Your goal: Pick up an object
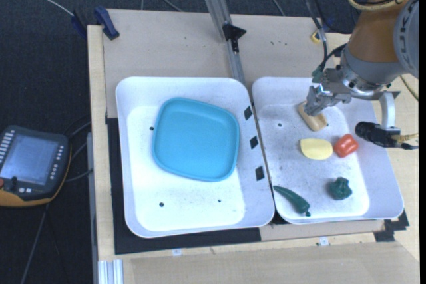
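Note:
My gripper (318,105) hangs low in the right bin (379,206), near its back edge. It sits directly over the far end of a tan block (313,121) and touches or nearly touches it. In front of the block lie a yellow lemon-shaped piece (315,148) and a red piece (345,145), side by side. Closer to the front edge are a dark green lump (340,188) and a green chilli pepper (293,199).
The left bin (133,209) holds a square blue plate (196,138). A metal post (219,3) rises behind the gap between the bins. A black cable plug (373,133) hangs off the wrist over the right bin's right side.

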Controlling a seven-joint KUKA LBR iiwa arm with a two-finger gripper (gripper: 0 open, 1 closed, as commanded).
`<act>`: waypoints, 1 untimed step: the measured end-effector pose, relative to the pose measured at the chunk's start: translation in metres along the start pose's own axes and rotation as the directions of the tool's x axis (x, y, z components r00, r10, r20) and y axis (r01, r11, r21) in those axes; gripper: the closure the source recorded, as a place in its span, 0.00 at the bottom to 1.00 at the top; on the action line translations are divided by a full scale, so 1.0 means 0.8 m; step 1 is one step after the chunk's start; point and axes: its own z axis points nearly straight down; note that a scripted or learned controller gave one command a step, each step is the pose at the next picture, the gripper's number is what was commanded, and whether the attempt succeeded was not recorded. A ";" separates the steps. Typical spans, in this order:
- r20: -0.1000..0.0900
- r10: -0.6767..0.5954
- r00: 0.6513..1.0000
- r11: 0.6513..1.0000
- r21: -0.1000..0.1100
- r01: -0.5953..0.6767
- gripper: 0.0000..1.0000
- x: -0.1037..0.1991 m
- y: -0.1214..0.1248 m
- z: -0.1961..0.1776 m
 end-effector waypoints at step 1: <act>0.000 0.000 1.000 1.000 -0.001 0.000 1.00 0.000 0.001 -0.065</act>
